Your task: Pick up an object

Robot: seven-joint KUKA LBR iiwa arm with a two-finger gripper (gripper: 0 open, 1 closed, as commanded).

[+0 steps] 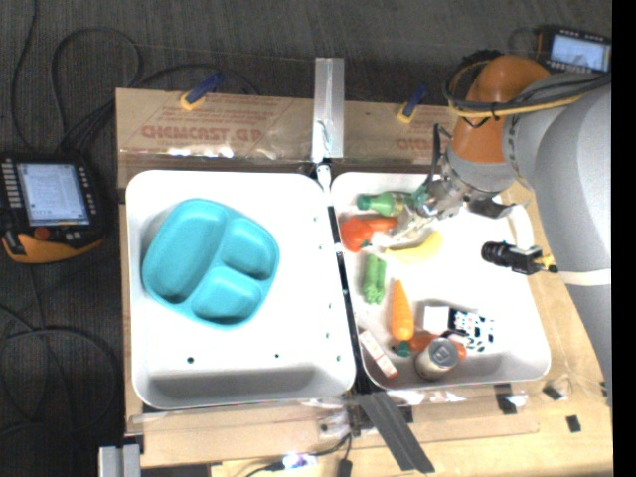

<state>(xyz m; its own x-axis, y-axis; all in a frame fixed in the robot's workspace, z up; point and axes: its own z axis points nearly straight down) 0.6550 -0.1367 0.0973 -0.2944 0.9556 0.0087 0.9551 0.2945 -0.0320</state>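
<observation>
Camera view: fixed, slanted down on two white bins on a wooden table (pixel 556 391).
Near edge, right bin (pixel 517 311): tin can (pixel 437 358) at the front wall, small red-and-white piece (pixel 378 354) beside it, black-and-white spotted box (pixel 470 330) just behind.
Mid right bin: orange carrot (pixel 399 309) upright-ish, green vegetable (pixel 374 277) just left of it by the bin divider.
Far right bin: red pepper-like item (pixel 362 230), yellow banana (pixel 417 243), green bottle-like item (pixel 382 203), all crowded together.
Gripper (pixel 435 202): low over that far cluster, touching or nearly touching the banana/green item area.
Fingers: cannot tell if wide or narrow, tips lost in the clutter; nothing clearly seen held.
Step (judged): descent/grasp attempt on the far cluster, lift not yet done.
Next move needs: a firm close on one item, then a straight lift; crowded neighbours could get dragged or block the close.
Left bin (pixel 164 361): holds a turquoise divided tray (pixel 209 259), well apart from the arm.
Surface: wooden board, clear plastic sheet (pixel 219 132) clipped at the far edge.
Room: dark carpet, cables, teach pendant (pixel 48 202) on the floor at left.
</observation>
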